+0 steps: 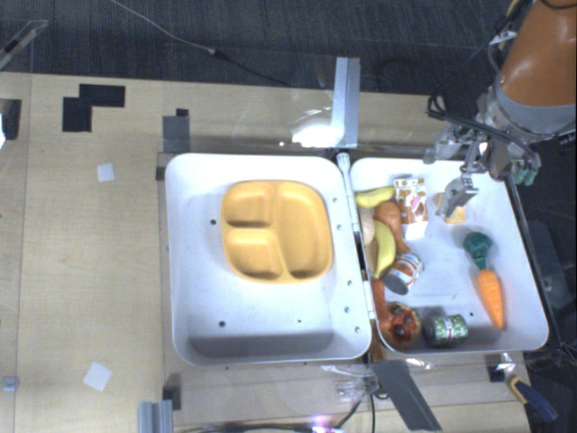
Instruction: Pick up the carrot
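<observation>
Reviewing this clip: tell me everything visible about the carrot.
The carrot is a small toy-like piece that looks plastic: a smooth orange tapered body with a dark green leafy top. It lies flat on the floor of the right bin, near its right wall, leaves toward the far side and tip toward the near edge. Nothing touches it; the tool hangs apart, farther back.

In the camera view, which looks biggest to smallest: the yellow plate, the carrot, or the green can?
1. Yellow divided plate, by far the largest.
2. Carrot, counting its green top; long but thin.
3. Green can, the smallest, though it looks thicker than the carrot is wide.
</observation>
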